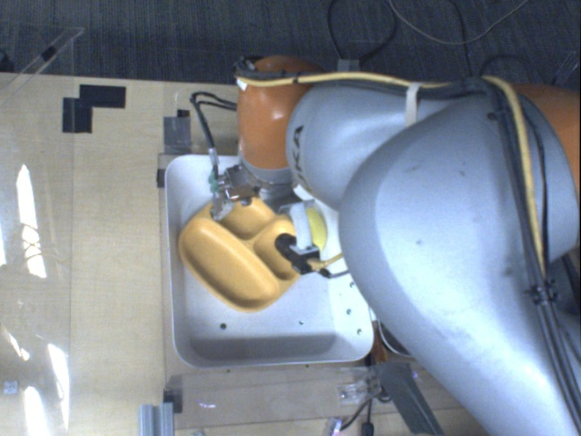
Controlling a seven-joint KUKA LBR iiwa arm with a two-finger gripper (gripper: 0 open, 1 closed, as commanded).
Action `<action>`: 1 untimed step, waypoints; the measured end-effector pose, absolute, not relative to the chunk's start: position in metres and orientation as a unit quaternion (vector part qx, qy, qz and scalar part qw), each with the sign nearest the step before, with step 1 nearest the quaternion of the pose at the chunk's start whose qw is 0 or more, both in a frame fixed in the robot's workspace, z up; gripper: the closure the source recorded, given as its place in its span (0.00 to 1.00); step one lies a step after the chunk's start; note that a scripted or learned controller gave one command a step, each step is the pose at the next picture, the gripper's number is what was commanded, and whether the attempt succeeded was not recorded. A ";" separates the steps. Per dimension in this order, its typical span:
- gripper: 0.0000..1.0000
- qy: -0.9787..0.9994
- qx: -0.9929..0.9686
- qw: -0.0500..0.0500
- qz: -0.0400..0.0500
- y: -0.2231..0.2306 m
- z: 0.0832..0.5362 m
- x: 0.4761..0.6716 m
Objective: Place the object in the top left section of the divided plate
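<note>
Camera view: glossy yellow divided plate (227, 260), tilted.

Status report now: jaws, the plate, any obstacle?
Gripper low over divided plate, jaws hidden. Plate in left bin. Yellow object beside plate. Arm covers right side.

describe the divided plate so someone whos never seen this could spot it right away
Start at the white bin left of the big grey arm. Inside it, just under the arm's orange band, lies the divided plate. It is the mustard-yellow, rounded piece with scooped sections, far larger than the small yellow-and-white object beside it.
</note>
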State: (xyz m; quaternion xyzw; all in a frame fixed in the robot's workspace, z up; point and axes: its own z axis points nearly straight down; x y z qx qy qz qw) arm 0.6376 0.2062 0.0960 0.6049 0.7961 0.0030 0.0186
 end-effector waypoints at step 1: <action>0.00 0.778 0.628 0.012 -0.005 0.208 0.095 0.652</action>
